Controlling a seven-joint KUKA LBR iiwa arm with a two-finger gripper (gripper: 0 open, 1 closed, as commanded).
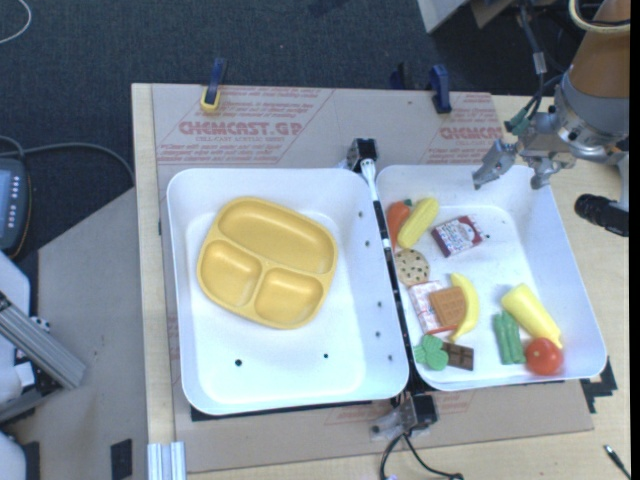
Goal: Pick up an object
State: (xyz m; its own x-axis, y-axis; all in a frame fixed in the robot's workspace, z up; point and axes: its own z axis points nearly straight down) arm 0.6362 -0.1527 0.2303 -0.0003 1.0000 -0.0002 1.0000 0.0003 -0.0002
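My gripper (516, 172) hangs over the far edge of the right bin (578, 268), its two grey fingers spread apart with nothing between them. Below it in that bin lie toy foods: a corn cob (418, 220) beside a red-orange piece (398, 216), a red snack packet (457, 235), a cookie (411, 265), a wrapped packet (430, 306), an orange wedge (463, 303), a yellow piece (528, 311), green beans (508, 339), a tomato (543, 356), a broccoli piece (432, 352) and a chocolate square (459, 357).
The left bin (190, 298) holds a yellow three-compartment plate (265, 261). Both bins rest on a cardboard sheet (290, 118) held by a yellow clamp (211, 88) and a blue clamp (438, 86). Cables trail at the left and front.
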